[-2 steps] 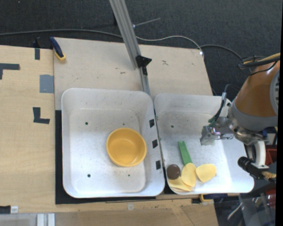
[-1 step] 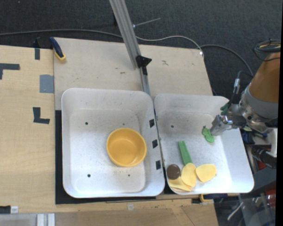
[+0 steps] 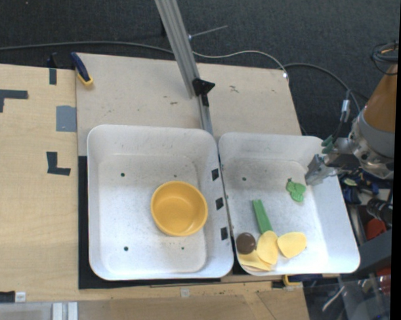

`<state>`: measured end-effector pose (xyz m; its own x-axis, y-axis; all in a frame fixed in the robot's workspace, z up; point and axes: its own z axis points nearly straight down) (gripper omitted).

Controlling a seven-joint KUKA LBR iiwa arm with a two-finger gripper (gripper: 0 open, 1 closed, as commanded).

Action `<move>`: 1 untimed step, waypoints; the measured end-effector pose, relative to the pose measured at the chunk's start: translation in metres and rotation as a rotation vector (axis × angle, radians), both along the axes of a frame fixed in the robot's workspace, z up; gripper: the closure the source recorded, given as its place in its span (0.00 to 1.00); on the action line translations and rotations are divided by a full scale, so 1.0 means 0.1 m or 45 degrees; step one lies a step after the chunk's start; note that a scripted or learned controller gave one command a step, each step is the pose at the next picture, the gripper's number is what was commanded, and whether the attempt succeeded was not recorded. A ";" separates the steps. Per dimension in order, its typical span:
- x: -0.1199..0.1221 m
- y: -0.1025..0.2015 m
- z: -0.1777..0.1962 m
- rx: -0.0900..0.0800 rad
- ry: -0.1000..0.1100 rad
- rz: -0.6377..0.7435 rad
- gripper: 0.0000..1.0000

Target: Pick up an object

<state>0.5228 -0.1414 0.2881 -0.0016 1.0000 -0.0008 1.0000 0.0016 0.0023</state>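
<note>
A yellow bowl [image 3: 179, 208] sits in the left bin [image 3: 109, 146]. The right bin [image 3: 266, 148] holds a small green piece [image 3: 295, 190], a green stick [image 3: 261, 216], a brown round piece [image 3: 245, 243] and pale yellow chip-like pieces [image 3: 279, 247] near its front. My gripper [image 3: 316, 172] hangs at the right bin's right side, just up and right of the small green piece, apart from it. Nothing shows between its fingers.
A grey metal pole [image 3: 181, 47] slants over the bench behind the bins. A blue and yellow tool [image 3: 81, 68] lies at the back left. Cables and gear crowd the floor right of the right bin.
</note>
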 end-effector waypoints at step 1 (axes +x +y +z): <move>-0.12 0.49 -0.17 0.003 0.007 0.005 1.00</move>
<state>0.5111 -0.0920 0.2716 -0.0052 1.0000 0.0014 1.0000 0.0052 -0.0032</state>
